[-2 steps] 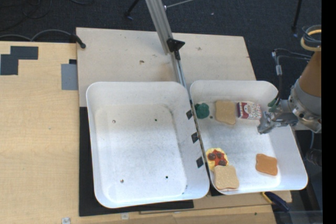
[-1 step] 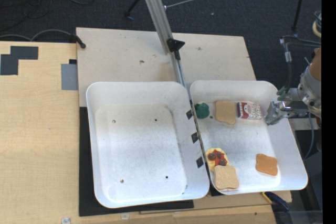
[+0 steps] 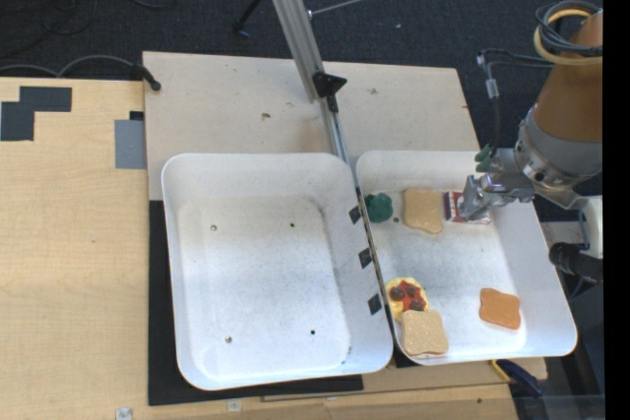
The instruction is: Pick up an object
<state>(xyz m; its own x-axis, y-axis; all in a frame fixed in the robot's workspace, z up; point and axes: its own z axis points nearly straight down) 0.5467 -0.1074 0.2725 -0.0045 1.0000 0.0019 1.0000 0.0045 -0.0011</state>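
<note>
My gripper (image 3: pixel 478 203) hangs low over the back of the right bin (image 3: pixel 551 330), reaching in from the right. A small red and white object (image 3: pixel 457 207) lies right at its tip, on its left side; whether it is gripped I cannot make out. A tan bread-like piece (image 3: pixel 423 210) lies just left of that, and a small green object (image 3: pixel 378 206) sits near the divider. Toward the front lie a yellow and red piece (image 3: pixel 405 292), a speckled bread slice (image 3: pixel 424 333) and an orange slab (image 3: pixel 500 308).
The left bin (image 3: pixel 197 182) stands beside the right one, with black clips (image 3: pixel 365 257) along the shared edge. A slanted aluminium post (image 3: pixel 295 25) rises from behind the bins. The grey arm with its orange band (image 3: pixel 576 103) stands at the right.
</note>
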